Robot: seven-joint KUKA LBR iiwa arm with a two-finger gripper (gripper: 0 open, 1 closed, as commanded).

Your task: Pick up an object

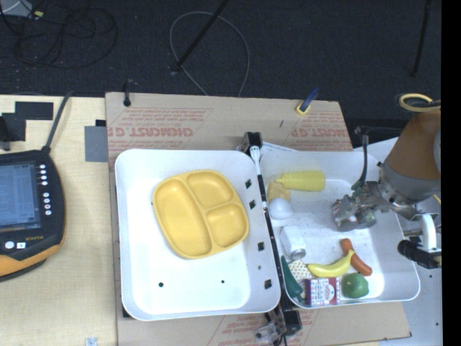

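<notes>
The arm comes in from the right, its orange band (pixel 420 146) above the wrist. My gripper (pixel 352 214) hangs low over the middle of the right bin (pixel 403 283), above bare white floor. A yellow corn cob (pixel 302 182) lies to its upper left. A banana (pixel 330 267), an orange-red carrot (pixel 356 257) and a green lime (pixel 354 286) lie below it, toward the bin's front. I see nothing between the gripper's tips.
A white ball (pixel 279 209), a small white cup (pixel 293 241) and a purple carton (pixel 320 291) sit along the right bin's left side. The left bin (pixel 137 280) holds a yellow divided plate (pixel 201 212). A handheld controller (pixel 29 204) lies on the bench at far left.
</notes>
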